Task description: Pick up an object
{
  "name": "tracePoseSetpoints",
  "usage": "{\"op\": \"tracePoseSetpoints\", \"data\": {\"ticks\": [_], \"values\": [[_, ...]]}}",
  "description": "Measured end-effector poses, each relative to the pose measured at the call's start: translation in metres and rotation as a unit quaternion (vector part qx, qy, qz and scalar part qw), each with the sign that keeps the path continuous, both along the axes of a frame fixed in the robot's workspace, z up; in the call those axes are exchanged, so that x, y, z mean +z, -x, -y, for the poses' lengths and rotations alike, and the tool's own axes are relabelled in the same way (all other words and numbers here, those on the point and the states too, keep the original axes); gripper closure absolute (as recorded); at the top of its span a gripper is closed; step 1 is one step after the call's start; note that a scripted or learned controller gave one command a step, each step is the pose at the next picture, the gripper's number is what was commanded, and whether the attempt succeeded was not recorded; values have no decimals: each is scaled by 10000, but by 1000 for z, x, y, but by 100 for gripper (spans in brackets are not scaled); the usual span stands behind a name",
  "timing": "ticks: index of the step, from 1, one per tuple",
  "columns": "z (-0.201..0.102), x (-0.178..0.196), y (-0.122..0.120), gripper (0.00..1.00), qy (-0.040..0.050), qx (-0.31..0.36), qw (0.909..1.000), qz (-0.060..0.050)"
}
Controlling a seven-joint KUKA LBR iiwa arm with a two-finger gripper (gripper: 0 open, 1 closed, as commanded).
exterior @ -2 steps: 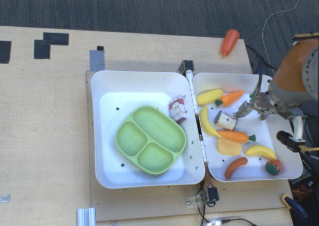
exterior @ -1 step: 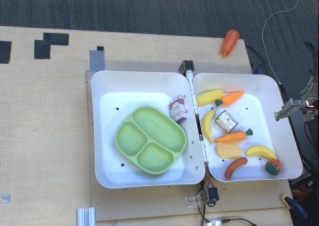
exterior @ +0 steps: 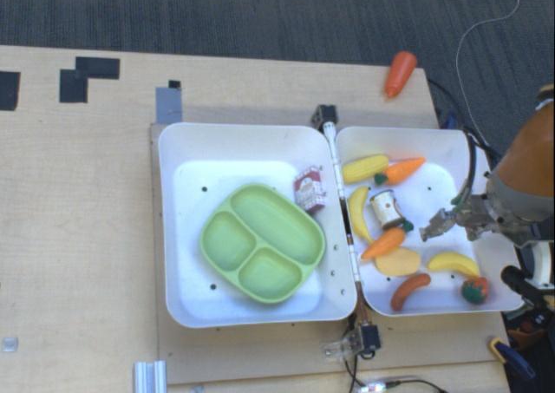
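The right bin [exterior: 434, 141] holds several toy foods. At its back lie a yellow corn cob [exterior: 365, 167] and a carrot [exterior: 401, 169]. A banana [exterior: 357, 212], a small can [exterior: 382, 206] and a second carrot [exterior: 382, 245] sit to its left. A yellow potato [exterior: 397, 262], a sausage [exterior: 409, 291], another banana [exterior: 453, 263] and a red and green fruit [exterior: 473, 291] lie along the front. My gripper [exterior: 440, 225] hangs over the bin's right half, just right of the second carrot and behind the front banana. Nothing is visibly held.
The left bin [exterior: 173, 209] holds a green divided plate [exterior: 262, 242] and a small red and white packet [exterior: 309, 189] by the shared wall. A loose orange carrot [exterior: 400, 73] lies on the bench behind the right bin. The grey arm [exterior: 525, 183] covers the bin's right rim.
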State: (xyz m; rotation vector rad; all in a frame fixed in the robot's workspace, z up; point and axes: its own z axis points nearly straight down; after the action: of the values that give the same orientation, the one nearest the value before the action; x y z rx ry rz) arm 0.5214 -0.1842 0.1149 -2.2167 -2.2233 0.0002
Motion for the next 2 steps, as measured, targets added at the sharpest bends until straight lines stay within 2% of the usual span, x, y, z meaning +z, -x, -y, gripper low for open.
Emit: {"op": "tracePoseSetpoints", "data": {"ticks": [1, 2], "values": [[-43, -27, 31, 0, 21, -6, 10000, 71], [-43, -15, 28, 100, 27, 0, 9999, 105]]}}
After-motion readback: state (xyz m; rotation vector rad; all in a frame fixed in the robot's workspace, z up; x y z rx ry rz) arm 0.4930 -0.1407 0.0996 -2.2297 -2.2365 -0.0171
